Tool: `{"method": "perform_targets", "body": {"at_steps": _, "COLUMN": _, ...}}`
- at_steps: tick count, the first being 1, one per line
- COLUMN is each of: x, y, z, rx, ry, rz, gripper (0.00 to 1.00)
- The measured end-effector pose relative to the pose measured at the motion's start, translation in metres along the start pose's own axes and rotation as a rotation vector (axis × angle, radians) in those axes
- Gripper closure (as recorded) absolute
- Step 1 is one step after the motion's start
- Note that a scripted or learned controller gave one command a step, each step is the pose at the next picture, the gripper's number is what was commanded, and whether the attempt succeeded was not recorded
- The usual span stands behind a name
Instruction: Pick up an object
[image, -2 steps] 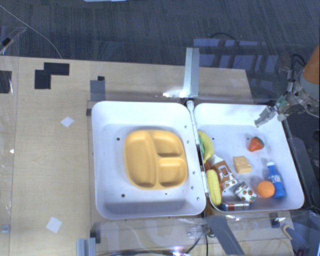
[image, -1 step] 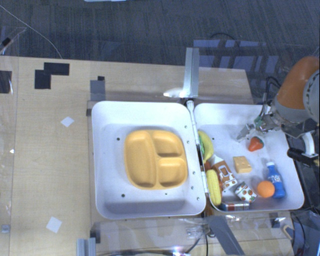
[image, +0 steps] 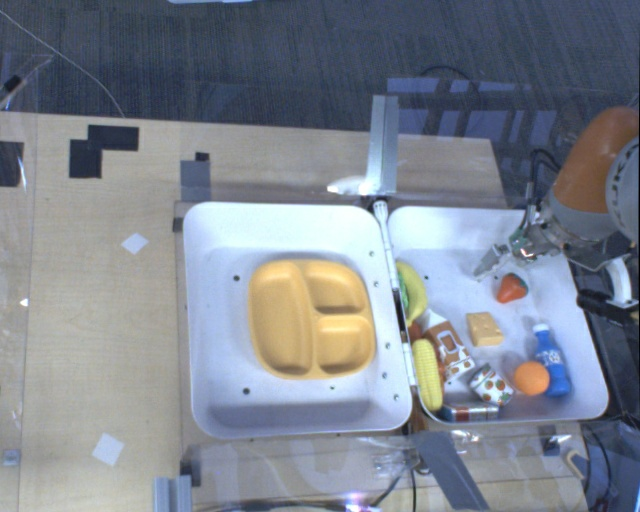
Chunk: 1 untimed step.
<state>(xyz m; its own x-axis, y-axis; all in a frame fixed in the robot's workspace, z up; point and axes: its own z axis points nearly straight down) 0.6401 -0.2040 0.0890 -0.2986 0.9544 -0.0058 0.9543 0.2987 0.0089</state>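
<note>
Camera view: the hand (image: 503, 256) is seen above the right bin (image: 450, 235), fingers spread and nothing held.
A red strawberry-like object (image: 512, 289) is located just below the hand; a yellow block (image: 484, 329) is found farther below.

A yellow divided tray (image: 308, 318) is showing bright against its white bin (image: 215, 300). Right of that tray, a yellow corn cob (image: 427, 373), a tan block (image: 484, 328), a red strawberry (image: 512, 288), an orange ball (image: 532, 379) and a blue bottle (image: 550, 358) are lying in the other white bin (image: 440, 245). The counter (image: 90, 330) is showing pale wood with black patches.
</note>
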Motion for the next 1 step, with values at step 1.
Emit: {"method": "perform_targets", "body": {"at_steps": 1, "x": 0.092, "y": 0.0366, "z": -0.0342, "rx": 0.001, "ry": 0.005, "rz": 0.346, "gripper": 0.0}}
